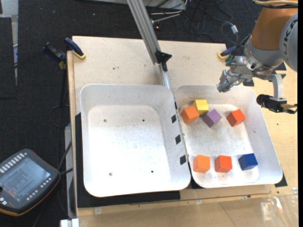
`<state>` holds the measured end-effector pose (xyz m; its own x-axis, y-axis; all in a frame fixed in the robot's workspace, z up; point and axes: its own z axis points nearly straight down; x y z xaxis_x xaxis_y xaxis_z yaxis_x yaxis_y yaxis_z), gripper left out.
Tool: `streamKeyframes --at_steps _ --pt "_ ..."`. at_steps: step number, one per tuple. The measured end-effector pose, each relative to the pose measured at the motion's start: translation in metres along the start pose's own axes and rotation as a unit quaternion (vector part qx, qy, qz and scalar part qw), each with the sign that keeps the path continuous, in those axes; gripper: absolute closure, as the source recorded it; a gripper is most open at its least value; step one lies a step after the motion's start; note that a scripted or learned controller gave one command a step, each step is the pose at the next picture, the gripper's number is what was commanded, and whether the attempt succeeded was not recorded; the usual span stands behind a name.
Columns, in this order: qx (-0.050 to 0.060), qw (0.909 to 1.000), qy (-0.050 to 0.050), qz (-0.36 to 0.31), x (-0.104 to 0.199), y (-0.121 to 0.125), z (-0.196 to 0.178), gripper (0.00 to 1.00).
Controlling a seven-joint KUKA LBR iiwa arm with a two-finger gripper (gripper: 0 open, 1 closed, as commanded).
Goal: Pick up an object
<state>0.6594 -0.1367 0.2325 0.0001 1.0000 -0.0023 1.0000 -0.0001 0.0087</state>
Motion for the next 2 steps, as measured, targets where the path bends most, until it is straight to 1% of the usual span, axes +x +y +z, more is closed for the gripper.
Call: streamKeyframes --at_steps 1,2 --pt "0.001 1.0 0.0 -0.001 0.0 0.001 -0.032 1.0" --pt "0.006 1.0 0.002 -0.004 0.056 -0.016 -0.018 1.0"
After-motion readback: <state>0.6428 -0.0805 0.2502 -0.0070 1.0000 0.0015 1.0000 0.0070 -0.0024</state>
